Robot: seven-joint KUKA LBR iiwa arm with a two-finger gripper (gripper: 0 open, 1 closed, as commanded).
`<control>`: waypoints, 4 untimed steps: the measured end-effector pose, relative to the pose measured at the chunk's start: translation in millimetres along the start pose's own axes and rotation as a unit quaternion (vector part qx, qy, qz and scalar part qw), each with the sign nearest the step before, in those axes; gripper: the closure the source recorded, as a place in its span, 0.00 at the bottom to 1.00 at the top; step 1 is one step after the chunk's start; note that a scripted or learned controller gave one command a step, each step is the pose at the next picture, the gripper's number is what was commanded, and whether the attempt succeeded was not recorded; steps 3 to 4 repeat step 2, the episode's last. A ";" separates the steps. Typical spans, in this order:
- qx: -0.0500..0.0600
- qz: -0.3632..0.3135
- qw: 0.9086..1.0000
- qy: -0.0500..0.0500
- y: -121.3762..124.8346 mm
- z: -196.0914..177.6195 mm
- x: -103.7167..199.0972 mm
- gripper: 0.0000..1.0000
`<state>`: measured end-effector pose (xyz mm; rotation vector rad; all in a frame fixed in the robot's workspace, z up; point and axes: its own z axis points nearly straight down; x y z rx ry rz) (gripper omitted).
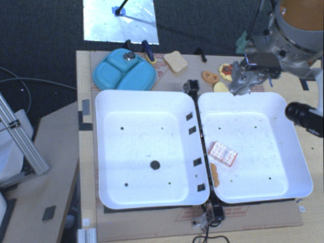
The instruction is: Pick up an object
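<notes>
The gripper (242, 85) hangs over the far rim of the right bin (283, 135), and whether it is apart or together cannot be told from here. A red-and-white checked packet (223, 153) lies in that bin's near left part, an orange snack piece (214, 174) just nearer, and a dark disc (155, 164) sits in the left bin (116, 135).

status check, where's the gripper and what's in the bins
Gripper above right bin's far rim. Red-and-white block and small orange piece in right bin. Nothing blocking.
</notes>
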<state>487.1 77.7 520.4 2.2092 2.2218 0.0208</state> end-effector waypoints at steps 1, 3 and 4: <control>0.012 -0.002 1.000 -0.002 -2.9 111.9 56.8 1.00; 0.006 0.007 1.000 -0.003 -2.0 118.7 -32.1 1.00; 0.006 0.007 1.000 -0.003 -2.0 118.7 -32.1 1.00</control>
